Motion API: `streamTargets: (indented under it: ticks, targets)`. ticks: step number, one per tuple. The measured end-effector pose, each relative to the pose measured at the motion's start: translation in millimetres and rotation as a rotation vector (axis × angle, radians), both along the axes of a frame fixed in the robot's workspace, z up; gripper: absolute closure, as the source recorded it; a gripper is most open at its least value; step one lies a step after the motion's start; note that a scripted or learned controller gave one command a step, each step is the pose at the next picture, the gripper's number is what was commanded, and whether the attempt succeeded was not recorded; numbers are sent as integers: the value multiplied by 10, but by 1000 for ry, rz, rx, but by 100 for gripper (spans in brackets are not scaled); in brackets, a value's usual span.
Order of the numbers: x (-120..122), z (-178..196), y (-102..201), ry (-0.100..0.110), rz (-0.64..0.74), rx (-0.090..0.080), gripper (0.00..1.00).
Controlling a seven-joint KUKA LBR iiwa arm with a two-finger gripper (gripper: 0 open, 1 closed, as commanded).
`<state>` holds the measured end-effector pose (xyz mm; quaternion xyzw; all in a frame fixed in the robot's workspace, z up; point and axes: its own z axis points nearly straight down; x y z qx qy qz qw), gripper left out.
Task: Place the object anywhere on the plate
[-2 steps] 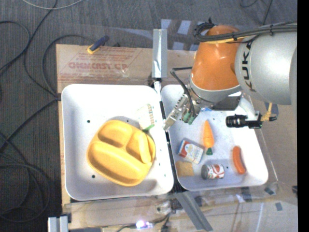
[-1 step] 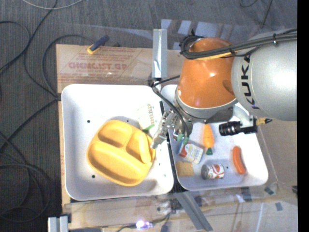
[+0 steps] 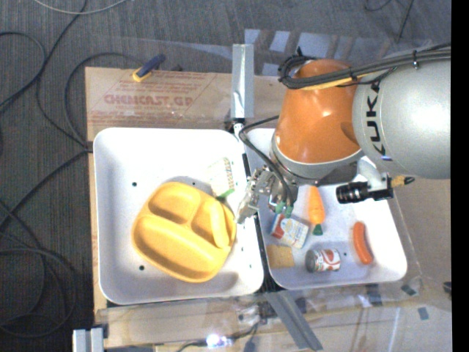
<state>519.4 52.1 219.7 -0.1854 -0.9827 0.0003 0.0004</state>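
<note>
Tin first: nearest in the right bin (image 3: 396, 270) lies a small red-and-white can (image 3: 323, 259), its label unreadable, a tan cracker (image 3: 279, 255) to its left, a red sausage (image 3: 360, 242) to its right. Left bin (image 3: 117, 270) holds the glossy yellow divided plate (image 3: 185, 230). Farther, a carton (image 3: 290, 231) and carrot (image 3: 315, 206). The gripper (image 3: 256, 193) hangs over the bins' shared edge; I cannot tell its state. Cardboard (image 3: 157, 101) beyond reads "CHEMCAST".

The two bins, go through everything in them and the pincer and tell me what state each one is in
Yellow plate: in the left bin, tilted, nothing resting on it.
Pincer: low over the divide between the bins.
Carrot: lying in the right bin.
Small carton: lying on its side, right bin.
Can: tipped on its side, right bin.
Sausage: lying flat, right bin.
Cracker: flat on the bin floor.
</note>
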Motion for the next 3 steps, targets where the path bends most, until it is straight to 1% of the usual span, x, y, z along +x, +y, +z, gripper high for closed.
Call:
streamTargets:
  ticks: [1, 2, 3]
  targets:
    - [224, -71, -163, -2, 244, 1, 100]
    - [245, -112, -396, -1, 387, 0, 100]
    - [1038, 519, -507, -5, 470, 0, 100]
